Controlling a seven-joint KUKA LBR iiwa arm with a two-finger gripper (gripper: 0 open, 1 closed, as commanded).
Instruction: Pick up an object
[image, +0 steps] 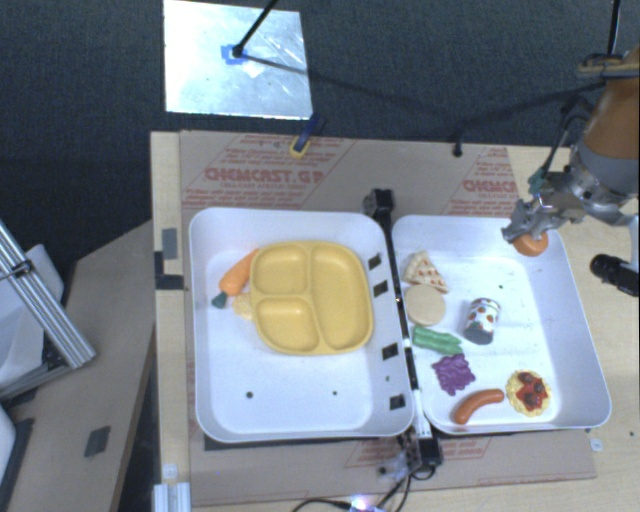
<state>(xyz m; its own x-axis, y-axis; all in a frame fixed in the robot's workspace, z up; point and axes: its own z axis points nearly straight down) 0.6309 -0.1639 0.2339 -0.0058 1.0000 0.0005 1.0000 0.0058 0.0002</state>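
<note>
Bench (120, 300): light wood, carrying two shallow white bins side by side on a printed cardboard sheet.

Left bin (215, 400): one yellow divided tray (305, 297), three compartments, lying flat near the middle. A toy carrot (236, 273) rests against the tray's left edge.

Right bin (580, 370): pizza slice (424, 270) near the dividing wall; round beige disc (425, 305) just below it; green pod (437, 340) below that; purple grape bunch (455, 373); sausage (476, 404) near the front rim; small plate of spaghetti (528, 391) beside the sausage; a small can (482, 320) lying mid-bin.

Gripper (527, 232): at the far right corner of the right bin, the grey arm entering from the right. An orange round object (532, 243) sits directly under the fingers; whether they close on it cannot be told.
</note>
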